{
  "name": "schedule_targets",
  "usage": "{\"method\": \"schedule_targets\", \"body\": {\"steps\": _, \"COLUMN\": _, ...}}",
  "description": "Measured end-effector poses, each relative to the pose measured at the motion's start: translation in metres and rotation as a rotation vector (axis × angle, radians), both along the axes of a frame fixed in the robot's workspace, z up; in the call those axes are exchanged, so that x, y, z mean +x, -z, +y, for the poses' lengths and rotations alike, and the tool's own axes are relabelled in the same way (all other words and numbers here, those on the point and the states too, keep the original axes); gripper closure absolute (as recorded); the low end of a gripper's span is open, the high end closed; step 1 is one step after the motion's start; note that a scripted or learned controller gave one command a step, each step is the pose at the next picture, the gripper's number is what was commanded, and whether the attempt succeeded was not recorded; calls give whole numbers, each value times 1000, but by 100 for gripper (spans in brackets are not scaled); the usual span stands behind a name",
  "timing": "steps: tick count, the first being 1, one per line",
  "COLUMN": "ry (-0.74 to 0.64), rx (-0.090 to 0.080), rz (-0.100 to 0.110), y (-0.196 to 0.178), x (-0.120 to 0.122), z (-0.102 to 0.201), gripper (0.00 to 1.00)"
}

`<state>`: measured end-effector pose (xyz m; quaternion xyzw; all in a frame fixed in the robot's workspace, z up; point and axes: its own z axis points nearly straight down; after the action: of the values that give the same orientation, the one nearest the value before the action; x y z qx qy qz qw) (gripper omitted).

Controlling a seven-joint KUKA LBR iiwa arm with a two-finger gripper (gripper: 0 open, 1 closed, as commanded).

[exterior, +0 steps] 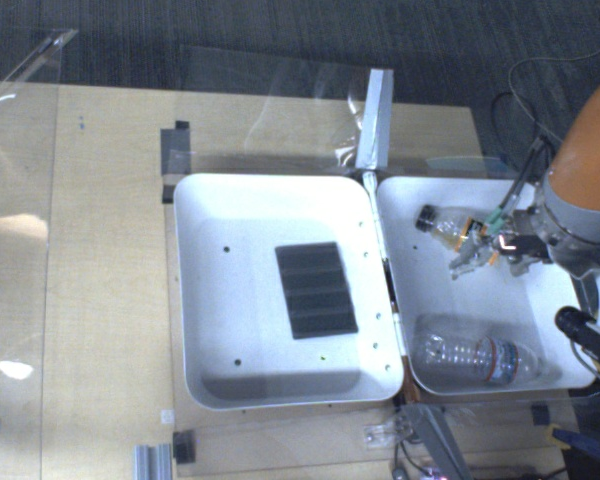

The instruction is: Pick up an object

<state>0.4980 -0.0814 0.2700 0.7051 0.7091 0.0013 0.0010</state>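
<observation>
Two shallow white bins sit side by side on the light wood counter (90, 298). The left bin (205, 268) has a black ridged rectangular pad (316, 289) lying flat near its middle, turned a bit off square to the bin walls. The right bin (420, 288) is where the action is: a clear plastic bottle (477, 356) lies on its side along the near wall, cap end pointing right, with a label band around it. Up toward the far half of that bin there's a small clear bottle with a dark cap (436, 224), also on its side, cap toward the left. The arm comes in from the right, orange band showing, and the claw (477, 253) is down in the right bin just beside that small bottle's right end, with some green and orange bits on it. Honestly I can't tell from this angle whether the claw is released or clenched, and I can't see anything clearly sitting between its tips, so no call on a grab. A grey metal post (376, 118) stands behind the seam between the bins, and clear sheeting (20, 168) covers the left part of the counter.
</observation>
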Motion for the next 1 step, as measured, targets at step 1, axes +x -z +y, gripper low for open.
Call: {"method": "schedule_targets", "body": {"steps": 1, "ry": -49, "rx": 0, "rz": 1, "y": 87, "x": 72, "z": -23, "gripper": 0}}
